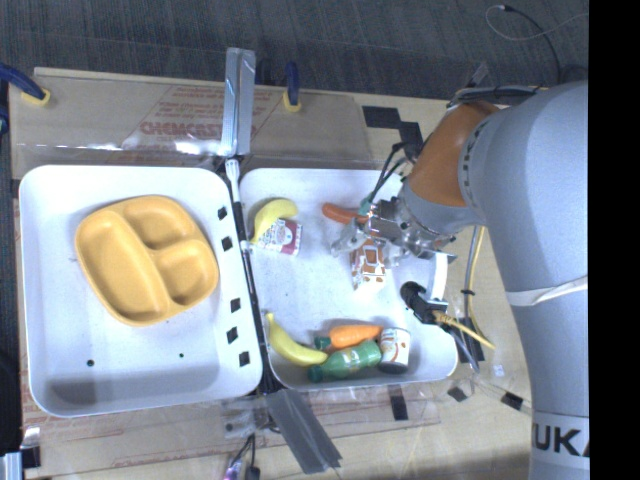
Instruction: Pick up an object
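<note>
Far left of the claw [372, 236] we see a yellow divided plate [147, 258] in the left bin [40, 368]. Nearer left lies a banana-print packet [277, 224]. The claw sits low over a small carton [369, 264] in the right bin [320, 298]; we cannot tell its state. We judge the grasp underway; next comes a firm close, then lift

Tool [368, 236] over small carton [370, 262], right bin [300, 183].
</note>
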Controlling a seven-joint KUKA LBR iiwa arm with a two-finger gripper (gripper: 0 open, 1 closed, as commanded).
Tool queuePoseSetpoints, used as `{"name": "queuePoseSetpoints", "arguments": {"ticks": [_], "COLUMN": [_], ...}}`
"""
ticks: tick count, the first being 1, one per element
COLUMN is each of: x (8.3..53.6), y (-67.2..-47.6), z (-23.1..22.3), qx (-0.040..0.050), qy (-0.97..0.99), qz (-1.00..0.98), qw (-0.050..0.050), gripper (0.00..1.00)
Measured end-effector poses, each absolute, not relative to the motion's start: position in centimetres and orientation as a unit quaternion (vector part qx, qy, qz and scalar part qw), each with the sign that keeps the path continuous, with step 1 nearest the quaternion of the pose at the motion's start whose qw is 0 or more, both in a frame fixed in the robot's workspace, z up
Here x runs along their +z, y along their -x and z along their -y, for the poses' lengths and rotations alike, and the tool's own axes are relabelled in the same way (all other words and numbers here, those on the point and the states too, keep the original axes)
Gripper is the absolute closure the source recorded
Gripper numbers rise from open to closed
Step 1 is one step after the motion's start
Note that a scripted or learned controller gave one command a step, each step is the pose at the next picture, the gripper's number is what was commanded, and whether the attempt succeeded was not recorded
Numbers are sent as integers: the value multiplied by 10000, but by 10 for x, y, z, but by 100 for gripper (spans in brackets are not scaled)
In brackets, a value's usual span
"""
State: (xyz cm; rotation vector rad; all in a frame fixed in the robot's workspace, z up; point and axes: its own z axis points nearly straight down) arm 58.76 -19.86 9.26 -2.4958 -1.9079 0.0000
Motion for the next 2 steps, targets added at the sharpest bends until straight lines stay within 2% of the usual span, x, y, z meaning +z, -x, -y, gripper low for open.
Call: {"name": "queuePoseSetpoints", "arguments": {"ticks": [1, 2], "x": [103, 194], "y": [-588, -644], "z": [198, 147], "qx": [1, 5], "qy": [7933, 7820], "qz": [6089, 6233], "qw": [5, 8], "gripper": [100, 100]}}
